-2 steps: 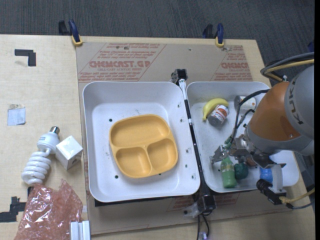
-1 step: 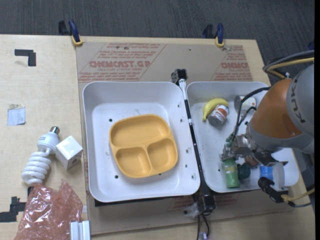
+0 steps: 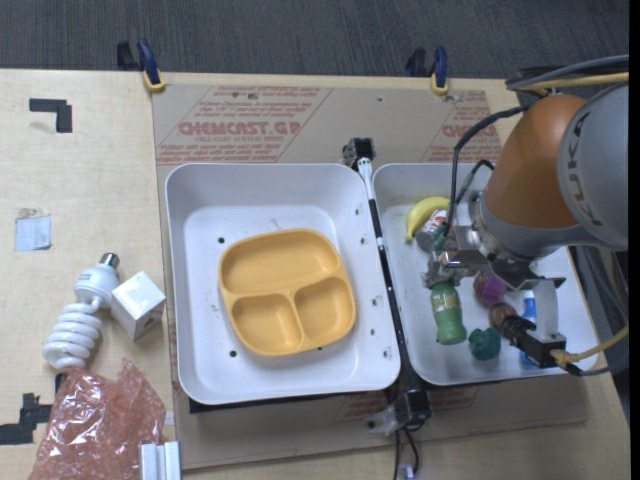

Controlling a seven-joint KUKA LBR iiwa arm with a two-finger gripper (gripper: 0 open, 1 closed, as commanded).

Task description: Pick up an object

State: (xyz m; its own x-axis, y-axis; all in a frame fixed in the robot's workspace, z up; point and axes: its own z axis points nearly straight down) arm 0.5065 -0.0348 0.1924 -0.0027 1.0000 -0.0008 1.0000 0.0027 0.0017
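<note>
Gripper (image 3: 452,265), finger state unclear, over bottle (image 3: 448,313) mid right bin (image 3: 400,268); crowding banana (image 3: 424,214) may spoil the grasp.

The brown protective sheet (image 3: 250,118) under the bins carries repeated red print, upside down from this camera, that seems to read "CHEMCAST GP". White letters on the arm (image 3: 585,158), at its grey housing, spell "KU", partly cut off. Nothing else is legible.
</note>
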